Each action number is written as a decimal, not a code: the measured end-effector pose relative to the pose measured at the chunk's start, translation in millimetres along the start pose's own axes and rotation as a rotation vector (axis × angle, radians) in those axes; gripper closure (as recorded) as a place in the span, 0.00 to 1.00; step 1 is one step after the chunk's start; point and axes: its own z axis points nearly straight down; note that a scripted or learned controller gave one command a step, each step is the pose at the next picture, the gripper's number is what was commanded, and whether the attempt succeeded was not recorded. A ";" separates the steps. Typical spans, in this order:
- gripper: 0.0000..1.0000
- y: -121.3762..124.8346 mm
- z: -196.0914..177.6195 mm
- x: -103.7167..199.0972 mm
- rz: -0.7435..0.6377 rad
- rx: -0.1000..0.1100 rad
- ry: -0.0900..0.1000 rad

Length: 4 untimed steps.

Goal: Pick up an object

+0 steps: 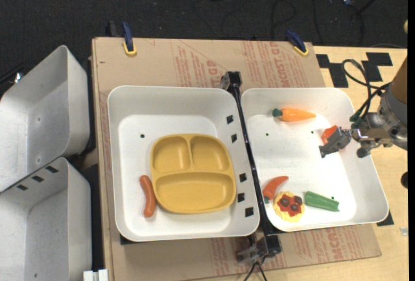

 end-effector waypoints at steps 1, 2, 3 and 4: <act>0.00 1.9 -5.1 0.5 -0.003 -0.010 -0.002; 0.00 7.9 56.9 -1.8 -0.001 -0.005 -0.001; 0.00 8.7 104.8 -10.0 0.000 -0.005 -0.001; 0.00 8.7 165.5 -1.0 -0.001 -0.004 0.001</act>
